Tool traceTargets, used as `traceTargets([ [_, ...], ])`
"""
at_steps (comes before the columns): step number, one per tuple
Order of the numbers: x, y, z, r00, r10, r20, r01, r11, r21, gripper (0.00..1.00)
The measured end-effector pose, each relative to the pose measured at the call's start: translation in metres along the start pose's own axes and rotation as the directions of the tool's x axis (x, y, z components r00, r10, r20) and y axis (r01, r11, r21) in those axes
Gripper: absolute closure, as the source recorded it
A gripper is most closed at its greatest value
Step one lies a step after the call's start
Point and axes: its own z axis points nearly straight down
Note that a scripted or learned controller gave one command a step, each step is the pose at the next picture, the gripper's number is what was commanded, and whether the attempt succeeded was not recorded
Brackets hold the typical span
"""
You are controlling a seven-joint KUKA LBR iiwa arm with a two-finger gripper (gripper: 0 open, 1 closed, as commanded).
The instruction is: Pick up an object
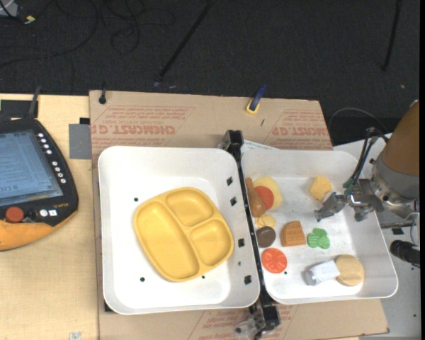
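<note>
Bins side by side on cardboard-covered surface (163, 119), seen from above at a slant. Left bin (127, 168) holds a yellow divided tray (183, 232), three compartments, lying flat near centre. Right bin (382, 275) holds the small items: yellow-and-red piece (265, 193) near the top left w/ a brown piece (256, 204) touching its left side, dark brown round (266, 236) just below, orange wedge (293, 234) beside that, green piece (319, 240) right of the wedge, red disc (274, 261) near the front, yellow lump (321, 187) toward the back, grey block (319, 273) touching a tan round (349, 270) at front right. Arm enters from the right w/ orange band (408, 140) above the wrist. Hand (331, 208) sits over the right bin, between yellow lump and green piece, apart from both; nothing seen between its fingers, and can't tell how wide they stand. Tablet pendant (25, 183) lies on the surface well left of the bins. Blue-yellow clip (255, 101) at the cardboard's back edge.
</note>
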Motion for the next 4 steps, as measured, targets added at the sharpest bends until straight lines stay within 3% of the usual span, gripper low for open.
traceTargets([
  [2, -0.002, 0.007, 0.086, 1.000, 0.001, 0.001, -0.001, 1.000, -0.002, 0.00],
  [3, -0.004, 0.007, 0.074, 1.000, 0.005, 0.001, -0.005, 1.000, -0.004, 1.00],
  [4, -0.004, 0.012, 0.011, 1.000, 0.002, 0.003, -0.002, 1.000, -0.010, 1.00],
])
